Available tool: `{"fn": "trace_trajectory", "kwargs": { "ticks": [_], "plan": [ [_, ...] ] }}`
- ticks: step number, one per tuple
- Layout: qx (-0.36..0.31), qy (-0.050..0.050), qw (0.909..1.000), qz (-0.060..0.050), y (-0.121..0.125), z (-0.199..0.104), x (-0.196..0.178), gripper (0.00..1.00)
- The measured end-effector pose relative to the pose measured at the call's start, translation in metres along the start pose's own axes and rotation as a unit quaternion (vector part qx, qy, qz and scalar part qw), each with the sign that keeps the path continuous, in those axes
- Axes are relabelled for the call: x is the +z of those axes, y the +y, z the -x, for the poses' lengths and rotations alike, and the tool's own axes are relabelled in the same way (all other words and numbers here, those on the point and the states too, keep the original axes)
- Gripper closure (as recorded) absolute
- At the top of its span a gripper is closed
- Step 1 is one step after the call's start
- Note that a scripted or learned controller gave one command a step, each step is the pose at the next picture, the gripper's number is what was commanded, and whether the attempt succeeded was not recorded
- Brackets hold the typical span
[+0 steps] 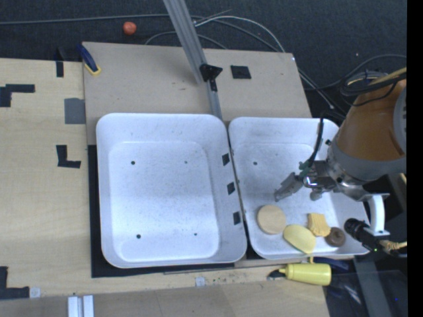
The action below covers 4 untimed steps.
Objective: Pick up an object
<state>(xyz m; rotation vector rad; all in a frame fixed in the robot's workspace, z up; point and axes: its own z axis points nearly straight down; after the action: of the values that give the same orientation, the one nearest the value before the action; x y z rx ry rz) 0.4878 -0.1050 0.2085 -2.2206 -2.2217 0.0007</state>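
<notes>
My gripper (291, 189), jaws apart and holding nothing, hangs over the right bin (264, 132) just above the round tan disc (271, 218), which looks light, stiff and flat, best pinched across its edges, beside a yellow lump (299, 238), orange piece (318, 224) and brown ring (336, 236).

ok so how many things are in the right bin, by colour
beige round piece: 1
yellow oval piece: 1
orange-yellow chunk: 1
dark brown round piece: 1
total: 4, all at the near end of the right bin
</notes>
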Motion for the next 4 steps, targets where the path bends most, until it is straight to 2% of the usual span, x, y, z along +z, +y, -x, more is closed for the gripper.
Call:
{"fn": "trace_trajectory", "kwargs": {
  "ticks": [4],
  "plan": [
    [0.0,0.0,1.0,0.0,0.0,0.0,0.0,0.0]
  ]
}}
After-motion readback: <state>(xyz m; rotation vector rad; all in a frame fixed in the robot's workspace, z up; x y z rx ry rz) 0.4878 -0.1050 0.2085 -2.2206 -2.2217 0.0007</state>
